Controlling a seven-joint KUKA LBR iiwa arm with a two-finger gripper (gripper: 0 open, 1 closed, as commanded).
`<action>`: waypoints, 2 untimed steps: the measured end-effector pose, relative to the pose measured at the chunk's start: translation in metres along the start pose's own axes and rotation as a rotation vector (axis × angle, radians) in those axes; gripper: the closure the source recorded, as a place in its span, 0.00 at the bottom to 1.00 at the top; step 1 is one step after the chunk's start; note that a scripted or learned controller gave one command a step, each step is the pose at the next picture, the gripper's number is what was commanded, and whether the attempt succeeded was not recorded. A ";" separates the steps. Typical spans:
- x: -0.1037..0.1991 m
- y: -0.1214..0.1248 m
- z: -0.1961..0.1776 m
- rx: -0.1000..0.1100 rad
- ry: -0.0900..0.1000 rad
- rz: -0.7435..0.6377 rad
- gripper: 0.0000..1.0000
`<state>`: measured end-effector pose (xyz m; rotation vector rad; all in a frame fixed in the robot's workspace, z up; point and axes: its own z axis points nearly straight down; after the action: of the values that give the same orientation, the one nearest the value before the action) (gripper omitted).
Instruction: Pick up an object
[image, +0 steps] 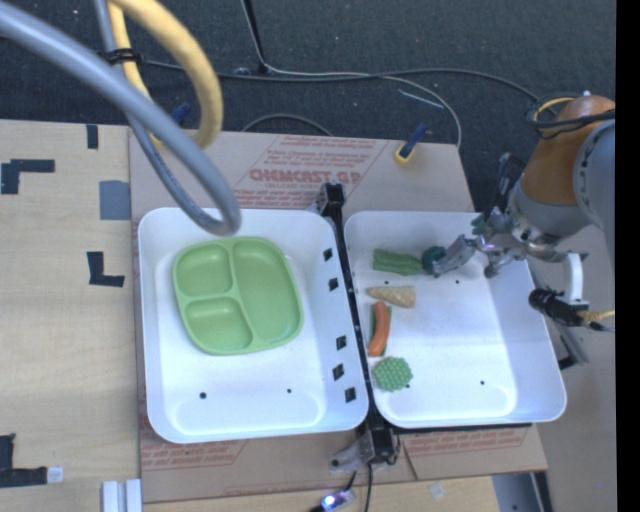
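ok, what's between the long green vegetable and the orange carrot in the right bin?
Camera view: a pale yellow corn piece lies between the long green vegetable and the orange carrot.

Two white bins on a cardboard-covered table, with hoses and cables overhead

The left bin (165, 400) holds a green divided plate (238, 295) lying flat toward its upper half. The right bin (520, 395) sits just beside it, a black divider (345, 300) running between them. Both rest on printed cardboard (300, 170) laid over the wooden table (60, 330). A grey hose (150, 130) and a yellow hose (190, 60) cross the upper left; thin black cables (330, 72) trail across the dark floor.
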<state>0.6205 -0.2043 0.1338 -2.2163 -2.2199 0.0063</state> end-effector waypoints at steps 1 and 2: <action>0.001 0.001 0.051 -0.007 -0.003 -0.001 0.00; 0.000 0.002 0.037 -0.011 -0.006 -0.001 1.00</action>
<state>0.6221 -0.2043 0.0968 -2.2233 -2.2291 0.0008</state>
